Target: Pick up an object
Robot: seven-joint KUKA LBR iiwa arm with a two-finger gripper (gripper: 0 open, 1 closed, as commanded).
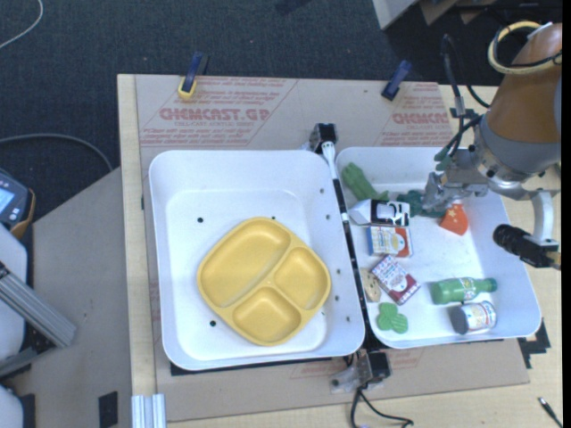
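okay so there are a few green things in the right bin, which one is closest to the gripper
The dark green piece at the right bin's far left corner is closest to the gripper. The green bottle and the green lump lie farther.

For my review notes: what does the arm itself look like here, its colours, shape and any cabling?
The arm is rounded, with an orange band above a grey and silver metal wrist. A yellow cable loops at its top and dark cables run down its side. The claw below is a small, dark grey metal assembly.
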